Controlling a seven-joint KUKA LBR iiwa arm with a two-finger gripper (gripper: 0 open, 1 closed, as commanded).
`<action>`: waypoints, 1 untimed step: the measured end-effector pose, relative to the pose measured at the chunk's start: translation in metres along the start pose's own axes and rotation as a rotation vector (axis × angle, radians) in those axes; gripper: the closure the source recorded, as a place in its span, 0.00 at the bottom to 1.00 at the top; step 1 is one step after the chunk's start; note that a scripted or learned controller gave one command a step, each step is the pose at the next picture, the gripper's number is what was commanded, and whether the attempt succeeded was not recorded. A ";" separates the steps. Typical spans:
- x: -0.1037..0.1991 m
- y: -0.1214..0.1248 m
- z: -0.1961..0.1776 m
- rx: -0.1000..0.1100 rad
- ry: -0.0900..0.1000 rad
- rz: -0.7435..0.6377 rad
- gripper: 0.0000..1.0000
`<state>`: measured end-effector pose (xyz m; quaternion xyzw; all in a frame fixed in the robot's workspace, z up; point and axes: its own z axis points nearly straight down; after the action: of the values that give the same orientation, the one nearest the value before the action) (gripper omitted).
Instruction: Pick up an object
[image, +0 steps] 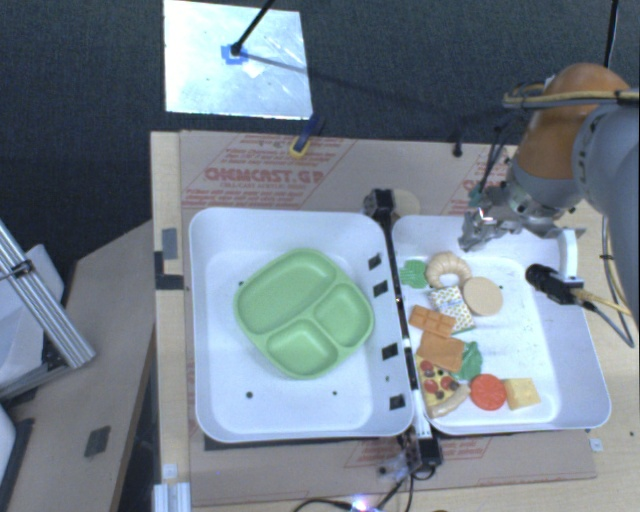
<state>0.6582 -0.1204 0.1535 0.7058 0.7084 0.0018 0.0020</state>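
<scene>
Pincer (478, 236) of mine hangs over the right bin (575, 395)'s far edge; whether it's apart, I can't tell.

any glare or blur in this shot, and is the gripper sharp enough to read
Camera view: strong glare on the shiny sheet at the top, washing out its surface; the white bins are bright but hold detail; the green tray and toy food are reasonably sharp; the gripper is small, dark and soft, so its fingers can't be read.

Divided plate (304, 313) lies in the left bin (215, 240); toy foods (452, 330) in the right bin (575, 375)
</scene>
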 end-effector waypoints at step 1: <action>-0.006 -0.003 -0.047 0.000 0.000 0.003 1.00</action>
<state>0.6546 -0.1264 0.2005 0.7067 0.7075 0.0016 0.0019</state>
